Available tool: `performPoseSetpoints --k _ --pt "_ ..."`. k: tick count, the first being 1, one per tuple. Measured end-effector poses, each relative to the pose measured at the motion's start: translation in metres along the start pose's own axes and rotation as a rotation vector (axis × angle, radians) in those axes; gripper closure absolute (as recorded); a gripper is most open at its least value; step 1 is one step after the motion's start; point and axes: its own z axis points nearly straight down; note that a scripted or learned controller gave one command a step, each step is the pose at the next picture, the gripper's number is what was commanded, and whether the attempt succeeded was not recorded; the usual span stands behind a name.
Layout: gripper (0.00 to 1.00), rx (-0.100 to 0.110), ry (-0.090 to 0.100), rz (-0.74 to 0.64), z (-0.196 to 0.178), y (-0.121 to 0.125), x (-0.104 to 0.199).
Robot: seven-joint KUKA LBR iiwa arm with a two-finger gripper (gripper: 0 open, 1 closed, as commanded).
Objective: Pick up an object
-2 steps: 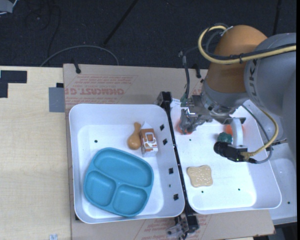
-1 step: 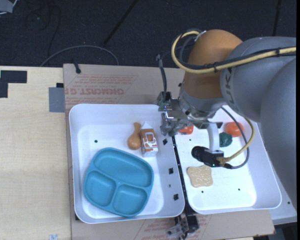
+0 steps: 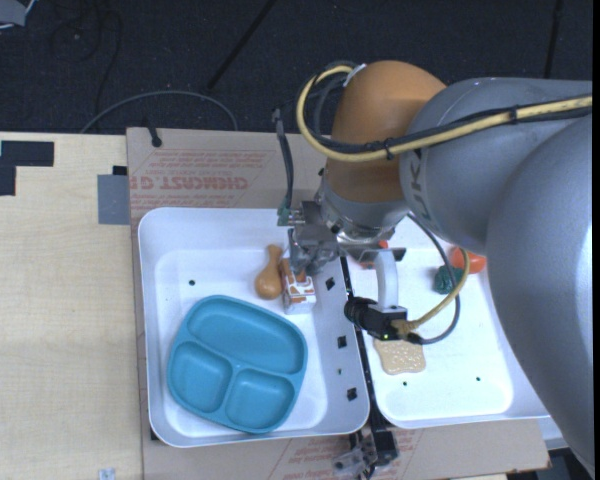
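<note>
Looming grey across my view, the arm (image 3: 510, 198) sets its gripper (image 3: 302, 268) in the left bin (image 3: 160, 258), whether clamped I cannot tell, above a small white-and-red object (image 3: 300, 291), a tan drumstick toy (image 3: 270, 273) at nine o'clock, blue tray (image 3: 238, 363) at seven.

Even overhead light, mostly sharp. White bins (image 3: 160, 268) bright, near glare. Soft shadow under arm (image 3: 500, 168). Dark, underexposed background up top.

grey arm (image 3: 520, 198) reaching from right, gripper (image 3: 302, 268) lowered, pointing down
</note>
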Motion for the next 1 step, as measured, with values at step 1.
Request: performPoseSetpoints --k 1 --pt "0.00 0.000 -0.001 0.001 0.0000 0.0000 -0.0011"
